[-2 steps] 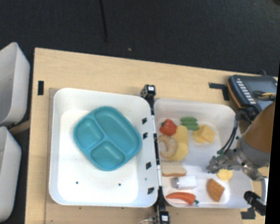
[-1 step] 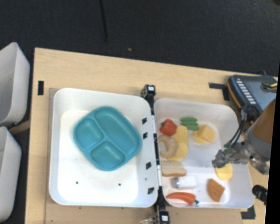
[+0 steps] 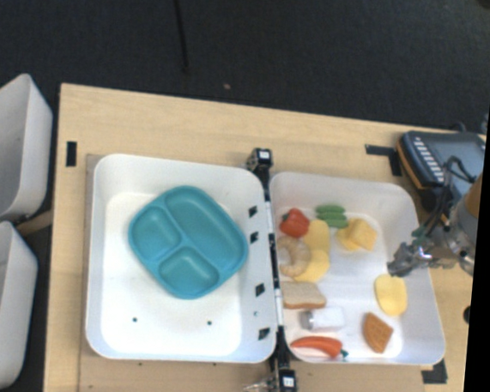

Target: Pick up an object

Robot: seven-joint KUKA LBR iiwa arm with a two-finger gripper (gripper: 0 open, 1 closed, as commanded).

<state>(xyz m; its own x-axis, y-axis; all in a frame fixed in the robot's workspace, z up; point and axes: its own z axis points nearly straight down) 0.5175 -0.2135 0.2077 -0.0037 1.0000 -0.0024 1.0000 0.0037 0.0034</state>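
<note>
The grey arm's two-finger gripper (image 3: 404, 260) is hanging low at the right side of the right-hand shallow white bin (image 3: 374, 195), its tip just above and beside a pale yellow, rounded piece of toy food (image 3: 391, 294) — nothing is sitting between the fingers that I can see, and whether they are spread or pressed together I cannot tell. Below that yellow piece an orange-brown wedge (image 3: 377, 333) is lying near the bin's corner. Toward the bin's left side a cluster is crowding together: a red toy tomato-like piece (image 3: 294, 224), a green pod (image 3: 332, 215), a yellow chunk (image 3: 359, 235), a pale ring-shaped piece (image 3: 292, 256) and a tan slice of toy bread (image 3: 303, 296). A red-and-white piece (image 3: 316, 348) is resting along the near wall. In the left white bin (image 3: 95, 323) a teal plastic divided tray (image 3: 188, 241) is lying flat — turned at a slant.
</note>
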